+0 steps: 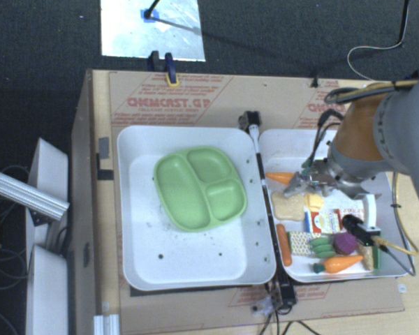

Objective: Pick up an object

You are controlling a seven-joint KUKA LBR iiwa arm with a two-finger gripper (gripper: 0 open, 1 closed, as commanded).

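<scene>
Bench (195, 93) carries two white bins. Left bin (146, 257) holds green divided plate (199, 187). Right bin (286, 145) crowded with toy food: pale bread slice (288, 206), orange carrot (342, 263), purple piece (345, 243). Gripper (304, 185) low over bread slice; grip state cannot be told.

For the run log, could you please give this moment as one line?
arm: over right bin | claw: low beside carrot, above bread slice | held: nothing seen | left bin: green divided plate

Two white bins (136, 208), one green divided plate (199, 188), two carrots (342, 263).
</scene>
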